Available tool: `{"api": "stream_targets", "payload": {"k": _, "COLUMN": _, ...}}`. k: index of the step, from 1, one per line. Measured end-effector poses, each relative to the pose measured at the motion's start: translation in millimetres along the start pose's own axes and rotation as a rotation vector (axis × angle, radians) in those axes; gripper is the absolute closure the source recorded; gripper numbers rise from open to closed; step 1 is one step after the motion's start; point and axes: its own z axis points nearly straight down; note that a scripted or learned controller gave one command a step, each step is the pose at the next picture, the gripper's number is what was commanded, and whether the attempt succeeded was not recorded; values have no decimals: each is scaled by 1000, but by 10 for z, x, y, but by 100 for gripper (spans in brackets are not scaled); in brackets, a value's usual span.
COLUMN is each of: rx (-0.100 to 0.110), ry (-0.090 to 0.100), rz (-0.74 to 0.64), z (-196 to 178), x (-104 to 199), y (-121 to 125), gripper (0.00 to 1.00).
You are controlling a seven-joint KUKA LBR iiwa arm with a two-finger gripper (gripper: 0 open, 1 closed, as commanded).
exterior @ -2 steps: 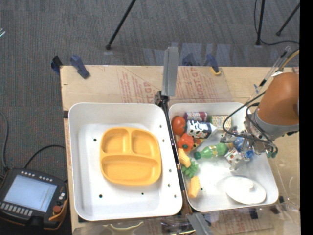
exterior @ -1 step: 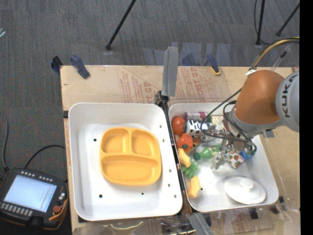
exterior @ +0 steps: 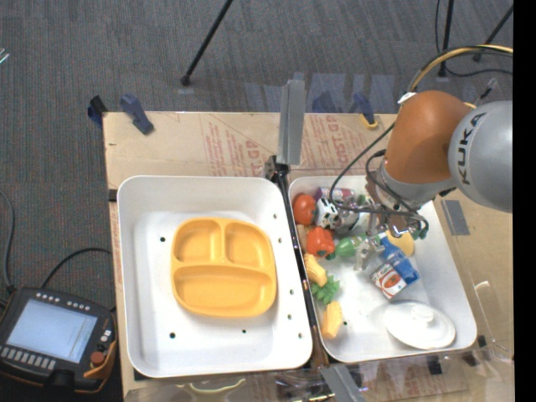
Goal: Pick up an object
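Note:
The right bin (exterior: 444, 262) holds a heap of small toys: a red tomato (exterior: 304, 208), a red pepper (exterior: 319, 241), a black and white cow figure (exterior: 327, 216), green pieces (exterior: 347, 247), yellow pieces (exterior: 315, 270), a corn-like yellow piece (exterior: 332, 318), a blue and white carton (exterior: 394, 270) and a white lid (exterior: 419, 325). My gripper (exterior: 374, 239) hangs low over the middle of this bin, just left of the carton and beside the green pieces. The orange wrist band sits above it.
The left bin (exterior: 138, 308) carries a yellow divided plate (exterior: 224, 266). A grey upright post (exterior: 291, 132) stands behind the gap between the bins. A teach pendant (exterior: 54, 333) lies at the lower left, off the bench.

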Motion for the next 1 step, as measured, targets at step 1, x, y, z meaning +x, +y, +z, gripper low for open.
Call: {"api": "stream_targets", "payload": {"k": 1, "rx": -4, "ry": -41, "rz": 22, "z": 25, "x": 659, "y": -703, "gripper": 0}}
